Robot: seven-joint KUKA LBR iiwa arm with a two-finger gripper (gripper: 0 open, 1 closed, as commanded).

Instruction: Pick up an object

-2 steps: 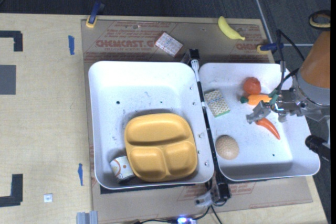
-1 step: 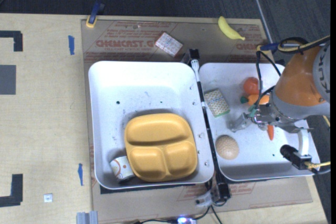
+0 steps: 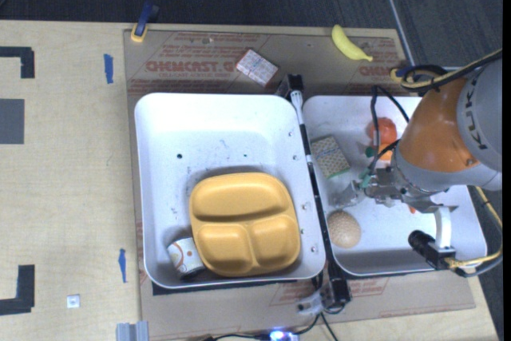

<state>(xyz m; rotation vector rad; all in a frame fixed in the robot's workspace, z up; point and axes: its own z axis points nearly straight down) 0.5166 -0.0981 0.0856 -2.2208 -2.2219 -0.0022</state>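
Over the right bin, end effector low, partly masked by the wrist; open or closed, impossible to tell. Nearest to it: tan ball just below-left, speckled sponge above-left, possibly an orange toy above. Best to centre squarely over one item; descend straight; close only with the item between the tips; lift slowly.

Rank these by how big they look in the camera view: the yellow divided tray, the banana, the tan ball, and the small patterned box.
1. Yellow divided tray, by far the largest.
2. Banana and small patterned box look about alike, so I won't rank them.
3. Tan ball looks slightly smaller, though it's close.
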